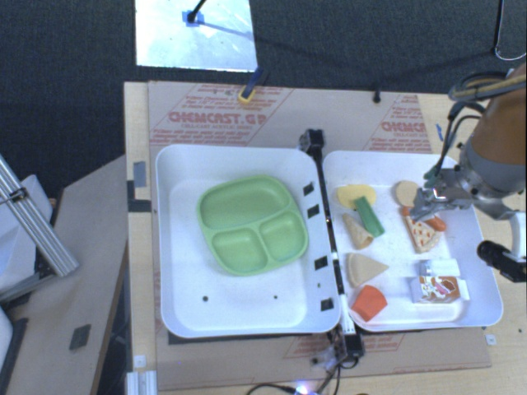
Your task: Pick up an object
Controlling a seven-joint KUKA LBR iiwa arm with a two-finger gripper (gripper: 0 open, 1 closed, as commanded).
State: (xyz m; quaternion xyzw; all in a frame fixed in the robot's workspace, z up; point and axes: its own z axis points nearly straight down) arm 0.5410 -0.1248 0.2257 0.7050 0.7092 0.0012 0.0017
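Pizza-slice toy, triangular, orange-red topping with pale crust (423,235), lies in the right white bin (492,303) near its far right side, directly under the two-finger gripper (427,206) of the grey arm with orange band (498,138). An orange-red piece (436,223) lies touching the slice's upper edge, just beside the fingertips. Gripper state: cannot be told, since the fingers are small and blurred against the toys, and nothing is visibly held between them. Step in hand, by judgement: the approach and descent onto the slice, grasp not yet made. Next move calls for settling the fingers on either side of the thin flat slice and closing low enough to catch its edge. Neighbours: round tan disc (405,192) just beyond; white-and-red packet (439,285) near, toward the front; yellow piece (356,194), green bar (368,218), tan cone (357,232), pale wedge (366,267) and orange block (369,302) well apart to the left. Open room: bare bin floor between slice and green bar; the right rim is near. Left white bin (177,303) holds a green divided tray (251,225).
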